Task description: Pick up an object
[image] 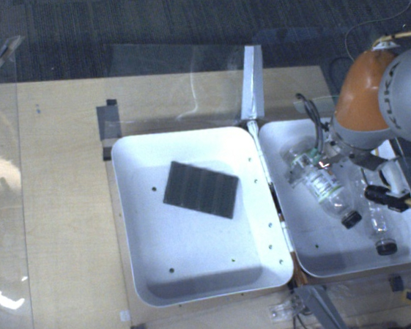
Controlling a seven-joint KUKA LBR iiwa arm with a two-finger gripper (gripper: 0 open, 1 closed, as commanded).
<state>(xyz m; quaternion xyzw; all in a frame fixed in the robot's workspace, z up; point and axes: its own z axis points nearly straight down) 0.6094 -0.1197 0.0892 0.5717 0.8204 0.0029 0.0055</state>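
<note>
A dark grey ribbed rectangular pad (201, 189) lies flat in the left bin (152, 277), slightly tilted. In the right bin (311, 251) a clear plastic bottle (326, 185) lies on its side, its black cap (352, 218) pointing to the near right. A second clear bottle (378, 225) with a black cap (385, 248) lies near that bin's front right corner. My gripper (314, 158) is low in the right bin, at the upper end of the first bottle. The arm's grey wrist and orange band (364, 98) hide much of it.
A metal divider post (251, 88) stands at the back between the two bins. A black cable (386, 198) runs over the right bin's right side. Clear plastic sheeting covers the bench on the left.
</note>
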